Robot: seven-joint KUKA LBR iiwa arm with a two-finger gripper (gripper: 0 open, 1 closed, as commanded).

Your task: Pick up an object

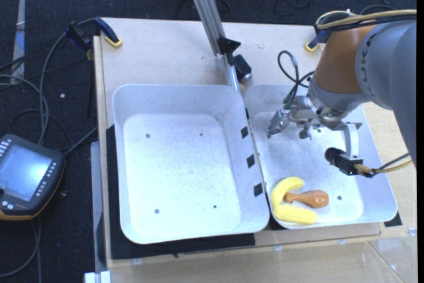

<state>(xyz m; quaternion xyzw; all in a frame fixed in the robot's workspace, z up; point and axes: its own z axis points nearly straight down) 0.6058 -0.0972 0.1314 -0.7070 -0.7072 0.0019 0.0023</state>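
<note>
A curved yellow banana [291, 199] and brown drumstick [310, 198] touch; fingers [277, 124] spread, grasping nothing.

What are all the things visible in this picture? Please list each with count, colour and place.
bins: two, white, side by side on the bench
bench: one, pale wood, under the bins
banana: one, yellow, near corner of the right bin
yellow piece: one, right bin, just below the banana
drumstick: one, brown, between the two yellow items
clamps: two, yellow-tipped, far bench corners
pendant: one, grey with orange edge, floor at left
rail: one, silver, slanting to the far bin edge
arm: one, grey with orange band, from the right
gripper: one, metal, over the right bin
</note>
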